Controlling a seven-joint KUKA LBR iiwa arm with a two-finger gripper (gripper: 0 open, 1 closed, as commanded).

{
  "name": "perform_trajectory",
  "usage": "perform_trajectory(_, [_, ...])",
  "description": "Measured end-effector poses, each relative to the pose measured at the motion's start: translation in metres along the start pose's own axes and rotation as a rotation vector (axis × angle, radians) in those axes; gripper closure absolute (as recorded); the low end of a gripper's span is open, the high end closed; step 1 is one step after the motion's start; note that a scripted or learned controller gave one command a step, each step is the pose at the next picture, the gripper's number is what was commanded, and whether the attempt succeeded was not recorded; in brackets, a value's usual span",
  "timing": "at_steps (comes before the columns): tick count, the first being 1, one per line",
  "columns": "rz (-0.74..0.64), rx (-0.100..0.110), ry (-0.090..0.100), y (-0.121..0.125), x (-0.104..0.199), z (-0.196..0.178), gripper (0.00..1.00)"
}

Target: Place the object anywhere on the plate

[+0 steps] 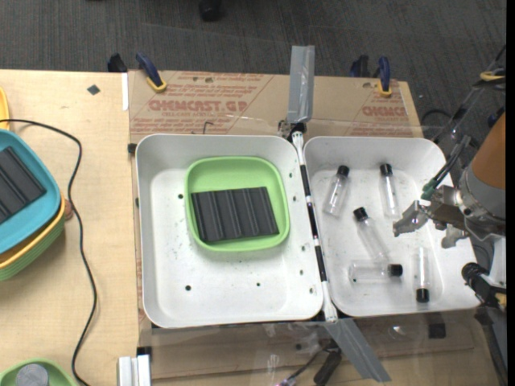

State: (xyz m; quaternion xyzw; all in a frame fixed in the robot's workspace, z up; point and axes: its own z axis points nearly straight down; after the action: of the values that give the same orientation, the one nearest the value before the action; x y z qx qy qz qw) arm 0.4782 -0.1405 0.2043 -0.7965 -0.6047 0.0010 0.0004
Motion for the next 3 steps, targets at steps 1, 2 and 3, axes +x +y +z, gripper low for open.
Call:
perform_trajectory(1, [0.294,0.001,-0.002,0.009,-0.028,-0.073,0.0])
perform_trajectory(2, [0.545,0.003,-0.002,0.024,-0.05,-0.071,0.0])
perform_trajectory(3, [0.747,0.004,-0.002,0.044,-0.068,-0.037,0.0])
